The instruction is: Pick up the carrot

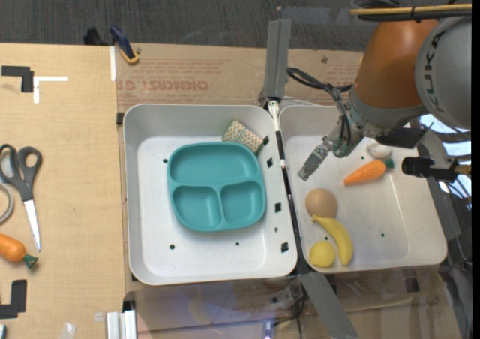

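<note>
An orange carrot with a green stub lies in the right bin, near its back right, pointing down-left. My gripper hangs over the left part of that bin, slanting down-left from the orange-banded wrist. It is to the left of the carrot, well apart from it. Its tip is small and seen at a slant.
The right bin also holds a white item behind the carrot, a tan ball, a banana and a lemon. The left bin holds a teal divided plate and a patterned sponge. Scissors and another carrot lie on the bench at left.
</note>
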Controlling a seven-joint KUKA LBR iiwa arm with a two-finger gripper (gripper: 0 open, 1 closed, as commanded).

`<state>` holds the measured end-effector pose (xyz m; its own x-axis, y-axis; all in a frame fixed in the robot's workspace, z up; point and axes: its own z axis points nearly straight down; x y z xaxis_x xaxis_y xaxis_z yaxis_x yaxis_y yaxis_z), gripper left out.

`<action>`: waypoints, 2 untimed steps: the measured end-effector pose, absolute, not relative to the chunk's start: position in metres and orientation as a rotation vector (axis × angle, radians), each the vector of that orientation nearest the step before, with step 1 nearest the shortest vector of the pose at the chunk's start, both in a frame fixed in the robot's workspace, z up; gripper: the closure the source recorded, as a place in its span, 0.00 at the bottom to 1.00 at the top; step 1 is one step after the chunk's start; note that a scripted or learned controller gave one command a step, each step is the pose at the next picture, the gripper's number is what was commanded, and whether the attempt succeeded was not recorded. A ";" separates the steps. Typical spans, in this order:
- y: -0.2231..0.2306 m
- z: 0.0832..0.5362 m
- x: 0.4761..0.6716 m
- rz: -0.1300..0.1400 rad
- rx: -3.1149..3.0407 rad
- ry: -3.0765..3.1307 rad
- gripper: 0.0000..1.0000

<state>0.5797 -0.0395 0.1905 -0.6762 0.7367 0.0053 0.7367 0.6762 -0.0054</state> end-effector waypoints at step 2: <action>-0.150 0.091 0.554 0.004 -1.648 -2.666 0.00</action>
<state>0.5538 -0.1504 0.0909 -0.4471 0.8945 0.0048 0.8944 0.4472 -0.0057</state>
